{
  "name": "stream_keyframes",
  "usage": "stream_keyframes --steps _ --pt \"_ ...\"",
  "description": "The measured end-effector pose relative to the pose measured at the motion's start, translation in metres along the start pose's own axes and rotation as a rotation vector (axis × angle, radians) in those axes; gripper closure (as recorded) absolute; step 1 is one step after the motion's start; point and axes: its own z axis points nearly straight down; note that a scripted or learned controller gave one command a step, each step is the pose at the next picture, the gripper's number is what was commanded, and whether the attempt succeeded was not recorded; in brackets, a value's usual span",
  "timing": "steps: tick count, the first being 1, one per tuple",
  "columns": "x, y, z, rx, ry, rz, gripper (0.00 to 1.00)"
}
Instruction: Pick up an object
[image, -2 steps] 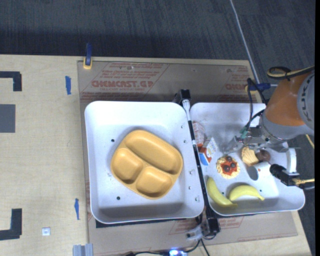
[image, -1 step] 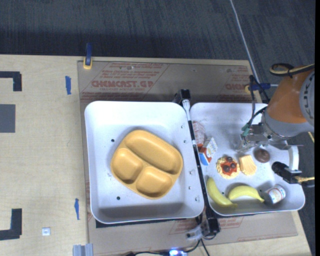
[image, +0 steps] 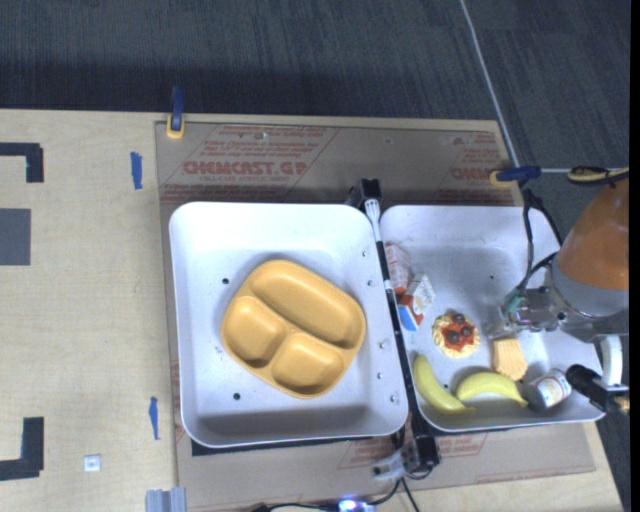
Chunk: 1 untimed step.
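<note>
In the right bin (image: 470, 235) lie a yellow banana (image: 462, 388), a small round toy pizza (image: 456, 333), a pale orange cracker-like block (image: 509, 357), a small grey can-like cylinder (image: 547, 392) and a red, white and blue packet (image: 407, 292). The arm's orange band (image: 603, 238) shows at the right edge. Below it, my gripper (image: 526, 310) hangs over the right side of this bin, just above the cracker block and right of the pizza. I see nothing held in it.
The left bin (image: 200, 240) holds a large yellow divided tray (image: 292, 325), turned at a slant. Both bins rest on a cardboard sheet (image: 300, 160) on the wooden bench. Cables run along the right bin's far right side.
</note>
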Motion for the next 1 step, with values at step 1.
stream_keyframes --steps 1 --pt "0.0853 0.0335 -0.0007 -0.007 0.001 -0.003 1.00"
